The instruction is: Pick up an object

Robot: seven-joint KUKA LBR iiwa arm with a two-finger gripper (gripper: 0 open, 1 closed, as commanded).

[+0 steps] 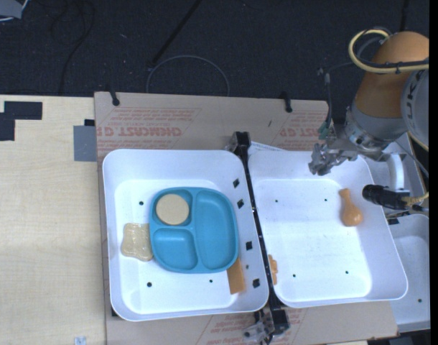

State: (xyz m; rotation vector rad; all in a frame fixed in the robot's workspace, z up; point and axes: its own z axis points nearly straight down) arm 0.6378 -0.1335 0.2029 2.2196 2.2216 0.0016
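A small orange object (pixel 350 210), rounded at its lower end and narrowing upward, lies on the floor of the right bin (pixel 327 279), close to that bin's right wall. What it is cannot be told at this size. Nothing touches it.

The gripper (pixel 321 162) hangs over the far rim of the right bin, up and to the left of the orange object and well apart from it. It reads as a dark grey cluster of metal and cable, and I cannot tell how it is set or whether anything is in it. Above it the arm (pixel 391 70) is cut off by the picture's edge.

Against the right bin's left wall, a small orange piece (pixel 273 268) peeks out, mostly hidden by the divider (pixel 251 214).

Across the divider, in the left bin (pixel 126 171), sits a blue plate (pixel 194 228) with compartments; a tan round disc (pixel 171 208) rests in its upper left compartment. A pale yellow lump (pixel 136 241) touches the plate's left edge, and a brown block (pixel 235 279) pokes out from under its lower right corner.
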